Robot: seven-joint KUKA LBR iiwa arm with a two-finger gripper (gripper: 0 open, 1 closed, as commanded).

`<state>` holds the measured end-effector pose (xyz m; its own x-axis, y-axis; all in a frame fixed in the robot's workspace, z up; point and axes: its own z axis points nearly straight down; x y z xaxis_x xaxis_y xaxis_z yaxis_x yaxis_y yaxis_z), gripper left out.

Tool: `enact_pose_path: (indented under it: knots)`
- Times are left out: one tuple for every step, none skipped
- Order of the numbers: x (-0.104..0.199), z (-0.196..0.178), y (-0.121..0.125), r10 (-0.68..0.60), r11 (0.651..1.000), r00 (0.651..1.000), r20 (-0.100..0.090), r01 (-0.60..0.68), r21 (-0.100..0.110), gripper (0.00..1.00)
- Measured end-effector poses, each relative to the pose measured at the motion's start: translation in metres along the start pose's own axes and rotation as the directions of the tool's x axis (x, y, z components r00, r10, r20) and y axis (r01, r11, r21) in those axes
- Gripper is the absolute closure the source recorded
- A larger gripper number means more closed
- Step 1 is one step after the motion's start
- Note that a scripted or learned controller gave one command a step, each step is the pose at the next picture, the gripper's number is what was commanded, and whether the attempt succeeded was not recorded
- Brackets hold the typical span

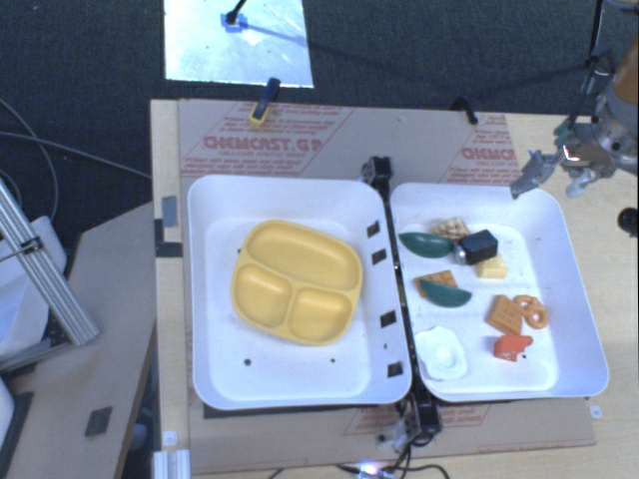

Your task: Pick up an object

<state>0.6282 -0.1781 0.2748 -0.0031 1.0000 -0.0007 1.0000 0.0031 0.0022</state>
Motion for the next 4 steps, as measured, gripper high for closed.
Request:
enact_pose_path:
  knots:
    - [-0.028,0.191,-0.041,0.007,1.000,1.000,-0.007,-0.007,0.003,0.00]
    - [-0.029,0.191,-0.147,0.007,1.000,1.000,-0.004,-0.007,0.009,0.00]
    - [-0.028,0.174,-0.142,0.003,1.000,1.000,0.000,-0.003,0.000,0.00]
    - [-0.027,0.190,-0.079,-0.003,1.000,1.000,0.001,0.003,-0.004,0.00]
